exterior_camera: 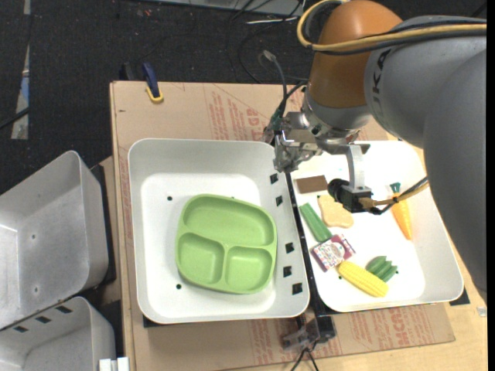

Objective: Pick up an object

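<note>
At the near edge of the table [201, 338] we see two white bins side by side. The left bin [151, 207] holds a green divided plate [227, 243], lying flat with three compartments. In the right bin [433, 277], nearest us, a yellow corn cob [362, 278] lies at a slant, just beside a small green vegetable [381, 267]. A little farther in sits a pink and white packet [332, 252], next to a long green stalk [314, 221] that runs along the bin's left side. Beyond these lie a pale yellow wedge [337, 212], an orange carrot [403, 219] toward the right, and a small brown block [311, 184].

Over the far left corner of the right bin, close to the wall shared by both bins, hangs the claw [292, 151]. We cannot tell whether it is open or closed, and we see nothing gripped in it. Above it rises the arm [433, 76], grey with an orange band [352, 29], reaching in from the right. At the table's far left edge a small clamp with a yellow grip [153, 83] is fixed.
</note>
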Controlling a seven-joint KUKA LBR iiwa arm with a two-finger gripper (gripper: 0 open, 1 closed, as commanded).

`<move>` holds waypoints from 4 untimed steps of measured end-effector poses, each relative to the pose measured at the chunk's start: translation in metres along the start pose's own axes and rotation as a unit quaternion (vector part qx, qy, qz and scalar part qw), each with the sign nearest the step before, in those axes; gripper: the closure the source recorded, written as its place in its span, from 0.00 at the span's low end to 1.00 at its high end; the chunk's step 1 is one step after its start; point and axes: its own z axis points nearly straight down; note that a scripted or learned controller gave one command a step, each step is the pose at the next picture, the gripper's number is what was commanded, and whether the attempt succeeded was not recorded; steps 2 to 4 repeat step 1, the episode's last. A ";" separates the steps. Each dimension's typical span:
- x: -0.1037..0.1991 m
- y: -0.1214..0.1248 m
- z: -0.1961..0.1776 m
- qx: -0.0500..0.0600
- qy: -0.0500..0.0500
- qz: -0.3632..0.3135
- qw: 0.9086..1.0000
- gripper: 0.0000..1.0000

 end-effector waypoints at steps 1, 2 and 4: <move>0.053 -0.004 -0.010 -0.001 0.000 0.000 1.000 1.00; 0.053 -0.004 -0.010 -0.001 0.000 0.000 1.000 1.00; 0.053 -0.004 -0.010 -0.001 0.000 0.000 1.000 1.00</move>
